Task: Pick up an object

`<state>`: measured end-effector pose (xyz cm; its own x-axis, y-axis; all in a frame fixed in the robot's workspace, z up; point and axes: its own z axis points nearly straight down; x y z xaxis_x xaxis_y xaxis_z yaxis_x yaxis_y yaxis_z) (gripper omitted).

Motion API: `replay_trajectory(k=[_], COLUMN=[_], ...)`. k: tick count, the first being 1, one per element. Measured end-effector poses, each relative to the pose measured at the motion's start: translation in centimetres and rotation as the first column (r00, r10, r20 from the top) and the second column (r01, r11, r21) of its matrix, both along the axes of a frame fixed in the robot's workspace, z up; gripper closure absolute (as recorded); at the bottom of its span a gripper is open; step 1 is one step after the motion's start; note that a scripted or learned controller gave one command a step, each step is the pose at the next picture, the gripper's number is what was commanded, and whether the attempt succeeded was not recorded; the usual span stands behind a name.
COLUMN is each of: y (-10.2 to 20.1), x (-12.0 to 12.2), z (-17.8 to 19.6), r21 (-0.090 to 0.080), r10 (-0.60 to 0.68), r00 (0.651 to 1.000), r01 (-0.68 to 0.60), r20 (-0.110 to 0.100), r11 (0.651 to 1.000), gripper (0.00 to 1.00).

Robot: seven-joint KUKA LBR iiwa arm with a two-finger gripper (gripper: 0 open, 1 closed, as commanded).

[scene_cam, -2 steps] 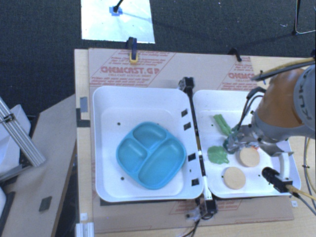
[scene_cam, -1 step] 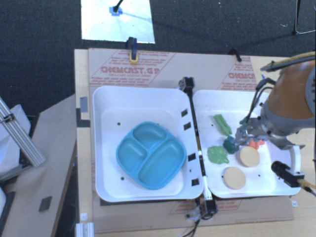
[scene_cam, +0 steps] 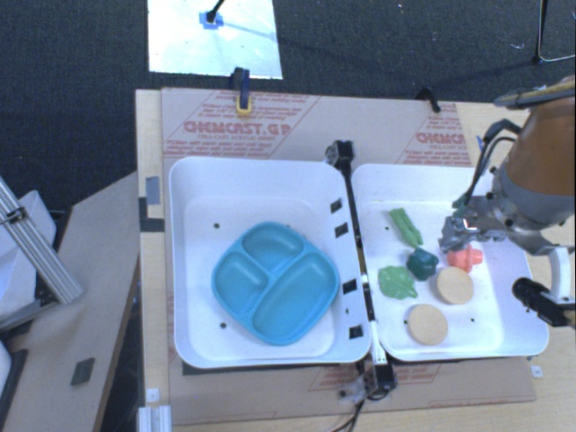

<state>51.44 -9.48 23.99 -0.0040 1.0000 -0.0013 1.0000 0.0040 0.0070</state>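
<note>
Room is left behind the green strip [scene_cam: 406, 226]; in front, passage is crowded by teal piece [scene_cam: 421, 263], tan discs [scene_cam: 454, 286].

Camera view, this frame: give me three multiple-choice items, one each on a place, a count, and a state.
1. Where does the blue divided plate lie?
A. In the left bin
B. In the right bin
C. On the cardboard outside the bins

2. How many tan round discs lie in the right bin?
A. One
B. Two
C. Four

3. How does the plate sit?
A. Flat, compartments facing up
B. Flipped upside down
C. Standing on its edge

Key: 1 A, it rests on the floor of the left bin. 2 B, one disc beside the orange piece, another disc nearer the front. 3 A, its three compartments show.
</note>
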Motion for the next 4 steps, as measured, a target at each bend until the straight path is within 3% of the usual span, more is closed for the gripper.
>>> replay_trajectory(k=[1,2,4], y=[3.7,8.8,17.4], x=[3.7,6.6,11.7], z=[-0.6,0.1,-2.2], r21=[0.002,0.003,0.002], r10=[0.005,0.006,0.004], r00=[1.000,1.000,1.000], r01=[-0.005,-0.006,-0.004], r20=[-0.003,-0.003,-0.004], r11=[1.000,1.000,1.000], gripper=[1.00,1.00,1.00])
